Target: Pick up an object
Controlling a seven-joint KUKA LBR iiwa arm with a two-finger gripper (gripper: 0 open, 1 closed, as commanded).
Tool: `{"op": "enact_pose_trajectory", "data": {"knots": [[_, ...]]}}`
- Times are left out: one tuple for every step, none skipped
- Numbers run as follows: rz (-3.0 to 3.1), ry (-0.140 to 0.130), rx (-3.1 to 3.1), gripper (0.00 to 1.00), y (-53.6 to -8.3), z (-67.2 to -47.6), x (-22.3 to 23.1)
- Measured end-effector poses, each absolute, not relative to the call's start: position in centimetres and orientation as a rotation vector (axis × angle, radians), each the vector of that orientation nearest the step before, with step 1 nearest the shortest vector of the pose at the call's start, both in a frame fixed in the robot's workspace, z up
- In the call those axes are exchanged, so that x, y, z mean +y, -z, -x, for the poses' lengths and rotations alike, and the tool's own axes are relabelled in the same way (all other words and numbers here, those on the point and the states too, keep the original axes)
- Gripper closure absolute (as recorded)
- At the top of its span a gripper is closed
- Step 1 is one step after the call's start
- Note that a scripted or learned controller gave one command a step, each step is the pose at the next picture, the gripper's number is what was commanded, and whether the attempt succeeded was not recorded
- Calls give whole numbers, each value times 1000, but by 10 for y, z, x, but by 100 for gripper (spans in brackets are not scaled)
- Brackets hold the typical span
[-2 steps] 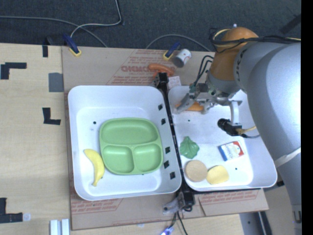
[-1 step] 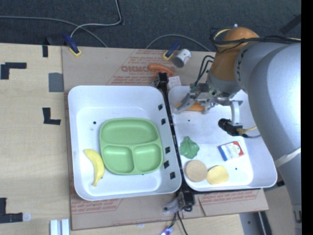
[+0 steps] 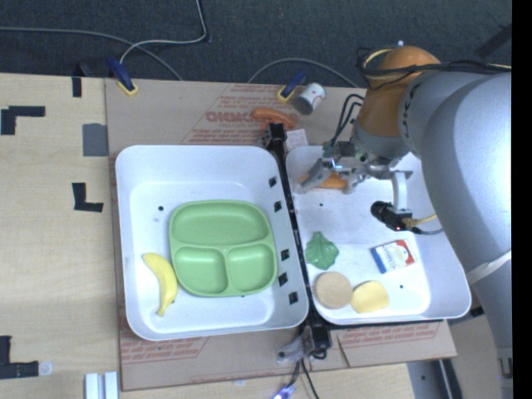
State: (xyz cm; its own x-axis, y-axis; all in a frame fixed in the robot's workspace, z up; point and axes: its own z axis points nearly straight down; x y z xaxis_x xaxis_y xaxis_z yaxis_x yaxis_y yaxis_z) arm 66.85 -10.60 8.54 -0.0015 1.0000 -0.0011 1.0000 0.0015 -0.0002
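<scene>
Near edge of right bin: yellow round piece, tan disc, then green leafy piece. At the far end my gripper is hanging over a small orange object; finger state: cannot tell.

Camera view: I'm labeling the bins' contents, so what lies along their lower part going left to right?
Banana → green divided plate → green leafy piece → tan round disc → yellow round piece → small blue-and-white packet.
</scene>
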Motion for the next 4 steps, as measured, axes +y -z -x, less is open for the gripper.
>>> {"op": "enact_pose_trajectory", "data": {"knots": [[-2219,2,2222,0,-85,-668,-96],[-2220,1,2223,0,-85,-669,-100],[-2220,2,2221,0,-85,-668,-98],[-2220,1,2223,0,-85,-669,-100]]}}
